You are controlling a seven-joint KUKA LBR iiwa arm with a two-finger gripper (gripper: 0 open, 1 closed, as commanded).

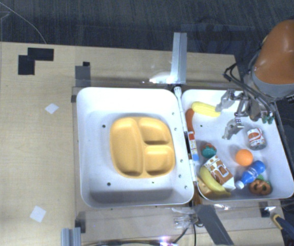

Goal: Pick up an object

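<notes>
At my far nine o'clock sits the left bin (90, 137), its white floor bare along every wall; a yellow divided tray (140, 146) lies in its middle, well apart from the rim on all sides. The two bins meet along a shared edge, and against that edge in the right bin (285, 163) lies a red marker-like stick (190, 124), running twelve to six. I hang over the right bin's upper half as the gripper (231, 118); my two fingers (224, 103) stand apart, with nothing between them. At my nine o'clock, just beside me, lies a small yellow banana (204, 108); open white floor shows below me at six o'clock. At my four o'clock, near, lies a red-and-white can (255, 137), close to the right wall. Farther toward five o'clock sits an orange ball (244, 157); below it a blue bottle (252, 172) and a dark round toy (260, 186) crowd the lower corner. At seven o'clock lie a small teal object (208, 150), a brown-and-white box (219, 170) and a larger banana (210, 182), packed together.
</notes>
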